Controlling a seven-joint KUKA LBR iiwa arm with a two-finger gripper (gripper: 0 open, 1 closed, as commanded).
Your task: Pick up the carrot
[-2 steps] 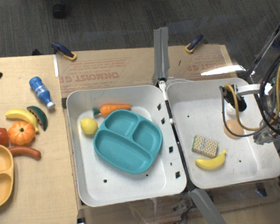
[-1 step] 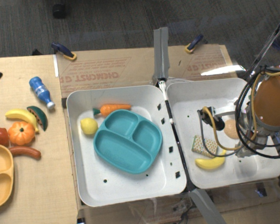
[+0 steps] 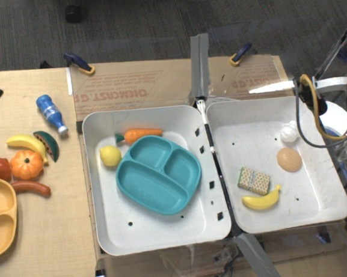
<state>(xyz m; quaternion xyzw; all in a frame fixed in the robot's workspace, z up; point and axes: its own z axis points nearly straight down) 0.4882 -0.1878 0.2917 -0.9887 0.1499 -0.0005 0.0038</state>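
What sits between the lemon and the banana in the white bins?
The camera view shows the teal plate between the lemon and banana, then the bin walls and a sponge.

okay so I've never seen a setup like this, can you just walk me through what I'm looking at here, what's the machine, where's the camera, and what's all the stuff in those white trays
One camera looks down at a slant on a bench holding two shallow white bins side by side. The machine is a robot arm that reaches in from the right; at that edge you see mostly cables and frame, and I can't make out its gripper.

The left bin holds a teal divided plate, a lemon and the carrot lying against the plate's far rim. The carrot is what the arm should pick up; it is untouched.

The right bin holds a banana, a speckled sponge-like block, an egg and a small white object.

More toy food sits on the wooden bench to the left.
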